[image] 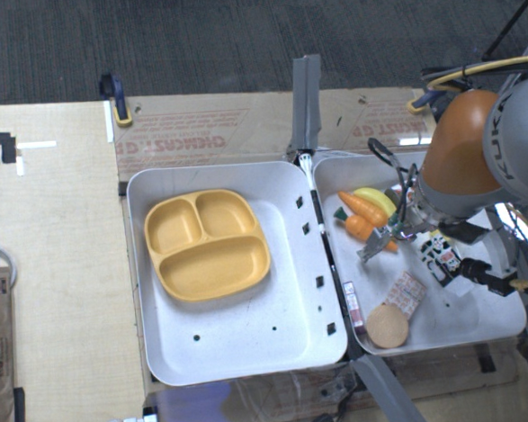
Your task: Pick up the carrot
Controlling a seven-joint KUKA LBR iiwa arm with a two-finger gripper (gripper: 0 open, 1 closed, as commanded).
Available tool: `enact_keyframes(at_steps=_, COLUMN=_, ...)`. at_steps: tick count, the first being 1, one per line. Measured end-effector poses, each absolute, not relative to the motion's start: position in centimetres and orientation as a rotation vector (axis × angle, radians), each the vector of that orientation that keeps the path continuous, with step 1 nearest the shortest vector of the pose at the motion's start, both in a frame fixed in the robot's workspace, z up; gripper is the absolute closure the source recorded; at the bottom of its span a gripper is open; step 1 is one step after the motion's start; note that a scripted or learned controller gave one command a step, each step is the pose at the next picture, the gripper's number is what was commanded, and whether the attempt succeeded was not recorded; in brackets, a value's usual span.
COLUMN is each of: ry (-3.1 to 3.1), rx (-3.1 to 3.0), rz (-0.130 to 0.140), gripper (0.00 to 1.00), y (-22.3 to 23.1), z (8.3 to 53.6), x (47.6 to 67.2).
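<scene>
Left bin [165, 348]: shallow white plastic, rounded corners. A yellow divided plate [208, 244] lies in its upper half; three compartments, smooth matte moulding, nothing in them.

Right bin [488, 325]: same make, cluttered at the upper left. The carrot [361, 210] lies there: orange, tapered, glossy toy plastic, green stub at its left end. A second orange piece sits just below it, touching. A yellow banana [378, 198], curved and smooth, lies just behind the carrot. Lower down, a small crinkled packet [405, 289] and a round tan disc [387, 326], flat-topped, near the front wall.

Gripper [381, 241]: metal fingers low over the bin floor, tips just below and right of the carrot pile, close to the lower orange piece. How wide they stand I cannot tell; nothing shows plainly between them. Grey arm with orange band looms at right.

Step, as I judge it: the approach and descent onto the carrot, grasp not confirmed. Next move calls for centring the fingers across the carrot's narrow body, clear of banana and neighbour, then closing and lifting. A slick tapered shape may squirt out.
</scene>
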State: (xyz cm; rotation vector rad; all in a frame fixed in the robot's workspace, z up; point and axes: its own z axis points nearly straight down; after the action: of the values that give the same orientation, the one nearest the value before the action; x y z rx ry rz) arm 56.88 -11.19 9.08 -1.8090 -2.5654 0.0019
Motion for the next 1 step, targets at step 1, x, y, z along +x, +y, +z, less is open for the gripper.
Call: enact_keyframes(at_steps=1, ry=-2.701, rx=-1.607, rz=0.000, gripper=0.00, y=-6.95, z=19.16, x=57.46)
